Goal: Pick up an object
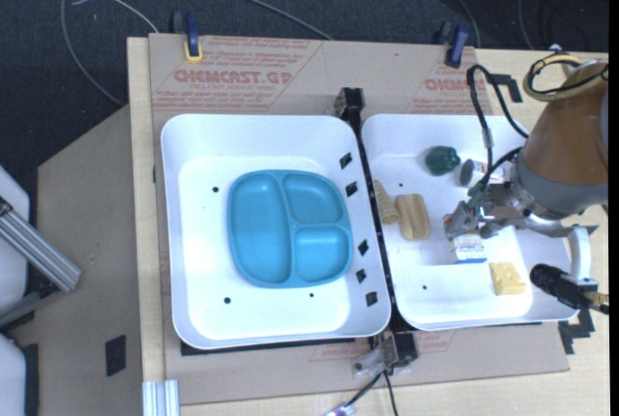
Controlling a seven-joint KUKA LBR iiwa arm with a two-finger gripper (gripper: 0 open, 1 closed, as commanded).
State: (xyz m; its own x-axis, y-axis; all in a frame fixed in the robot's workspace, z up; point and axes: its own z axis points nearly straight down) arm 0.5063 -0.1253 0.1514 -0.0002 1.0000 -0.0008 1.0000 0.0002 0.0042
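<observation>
The gripper [471, 222] hangs low in the right bin [416, 303], its opening hidden so I cannot tell, directly above a small white box [470, 251] at its six o'clock, touching or nearly.

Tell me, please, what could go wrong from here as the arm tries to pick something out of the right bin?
1. The end effector sits low over a small white box, with a yellow block close by; a slightly off descent could nudge one rather than grasp it.
2. The wooden pieces lie near the divider, so a sweep leftward might push them against the bin wall.
3. The black cable loops above the wrist and could snag.
</observation>
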